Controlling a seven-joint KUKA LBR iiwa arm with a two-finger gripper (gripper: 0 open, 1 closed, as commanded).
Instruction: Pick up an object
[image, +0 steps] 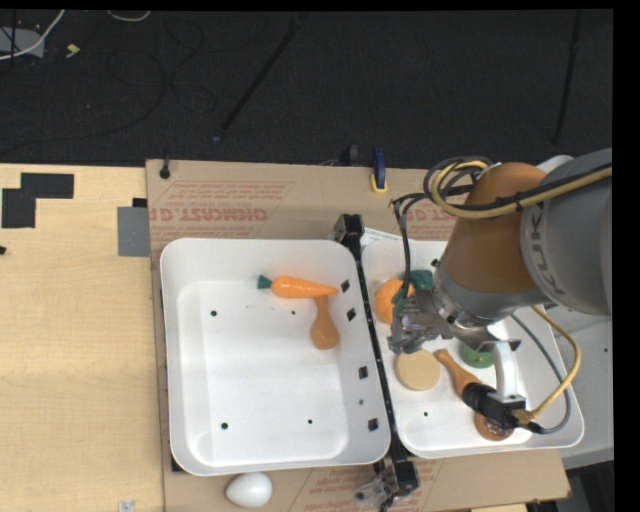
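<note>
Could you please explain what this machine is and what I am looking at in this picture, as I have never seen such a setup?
One fixed camera looks down at a slant on a bench. The bulky grey and orange thing is a robot arm reaching in from the right; its gripper hangs low over the right bin. That bin holds a round tan disc, an orange object and a brown spoon-like item. The left bin holds a toy carrot and a tan pear-shaped piece. A white egg lies outside. I cannot see anything held.
</note>
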